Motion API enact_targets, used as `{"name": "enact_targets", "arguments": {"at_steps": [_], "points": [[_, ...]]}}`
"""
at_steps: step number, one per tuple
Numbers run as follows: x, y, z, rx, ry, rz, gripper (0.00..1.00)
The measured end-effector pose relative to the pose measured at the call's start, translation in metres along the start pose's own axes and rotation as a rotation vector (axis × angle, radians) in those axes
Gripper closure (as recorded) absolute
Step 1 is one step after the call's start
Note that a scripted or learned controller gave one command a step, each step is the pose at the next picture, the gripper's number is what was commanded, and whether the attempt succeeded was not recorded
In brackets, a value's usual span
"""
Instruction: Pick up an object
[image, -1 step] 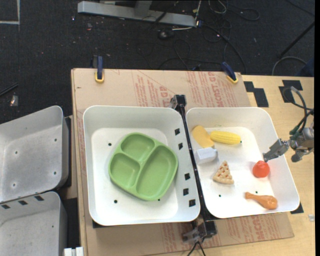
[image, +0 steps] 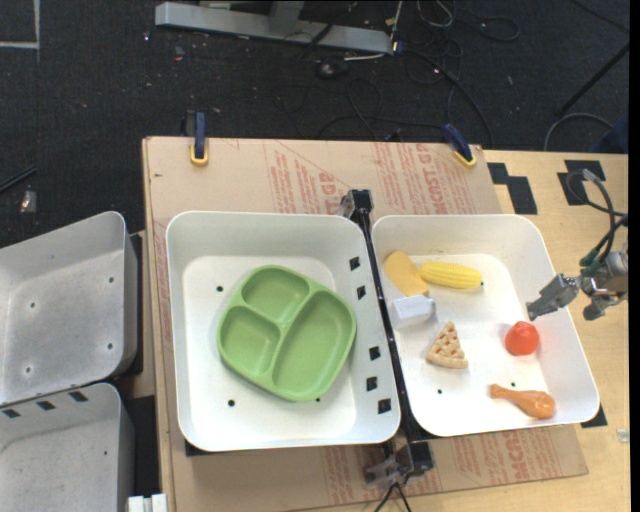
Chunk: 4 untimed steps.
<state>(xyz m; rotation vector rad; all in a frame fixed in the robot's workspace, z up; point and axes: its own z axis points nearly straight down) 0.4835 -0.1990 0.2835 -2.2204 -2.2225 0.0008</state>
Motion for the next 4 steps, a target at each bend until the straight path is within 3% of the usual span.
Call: {"name": "enact_targets", "arguments": {"at_steps": [3,4], "points": [[0.017,0.013,0.179,0.002,0.001,0.003,0.00],[0.016,0.014,0.166,-0.002,0.000,0.003,1.00]]}}
